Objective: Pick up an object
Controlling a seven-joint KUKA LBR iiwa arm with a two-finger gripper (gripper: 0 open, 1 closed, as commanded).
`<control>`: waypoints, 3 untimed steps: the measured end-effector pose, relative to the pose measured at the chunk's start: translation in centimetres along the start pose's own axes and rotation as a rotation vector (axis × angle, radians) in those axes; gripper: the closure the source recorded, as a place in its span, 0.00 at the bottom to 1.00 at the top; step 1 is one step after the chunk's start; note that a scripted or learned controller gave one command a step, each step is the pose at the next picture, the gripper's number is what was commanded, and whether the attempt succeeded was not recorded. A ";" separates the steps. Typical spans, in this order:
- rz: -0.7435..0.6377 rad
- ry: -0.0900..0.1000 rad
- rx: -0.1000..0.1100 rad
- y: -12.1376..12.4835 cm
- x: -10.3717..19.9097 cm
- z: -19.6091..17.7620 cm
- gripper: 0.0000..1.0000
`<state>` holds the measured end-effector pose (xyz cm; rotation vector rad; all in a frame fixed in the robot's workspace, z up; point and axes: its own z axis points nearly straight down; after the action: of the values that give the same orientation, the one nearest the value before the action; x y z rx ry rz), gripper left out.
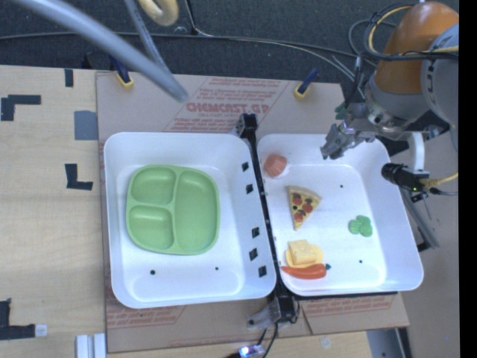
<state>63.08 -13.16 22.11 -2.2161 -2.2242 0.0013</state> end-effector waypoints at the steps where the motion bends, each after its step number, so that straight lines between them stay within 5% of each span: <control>1: 0.000 0.000 0.001 -1.9 4.0 0.2 1.00; 3: -0.001 0.000 0.002 -5.7 12.6 0.0 1.00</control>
<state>57.30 -0.56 22.15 -2.2143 -2.2246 0.0033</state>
